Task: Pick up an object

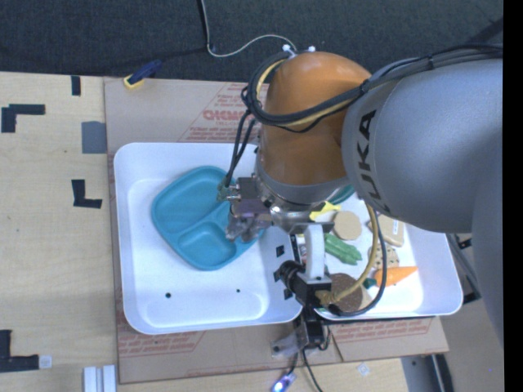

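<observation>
The grey arm (425,145) comes in from the right and bends down over the ridge where the 2 white bins meet, its orange band (306,129) facing up. The gripper (245,219) sits low at the right edge of the blue plate (192,219). It is too dark and cluttered there to tell whether it is open or closed, or whether it has hold of anything.

White letters on the arm's side read "UKA" (366,158). Red print on the cardboard sheet (163,113) under the bins is too faint to read.

Nearest in the right bin (437,300) lie a brown round thing (350,294) and an orange carrot (400,276), then a green piece (343,248) and a tan disc (350,225), partly behind the wrist. The blue plate, with 2 compartments, lies tilted in the left bin (135,243). Farther back, a white cable (245,49) crosses the dark floor.
</observation>
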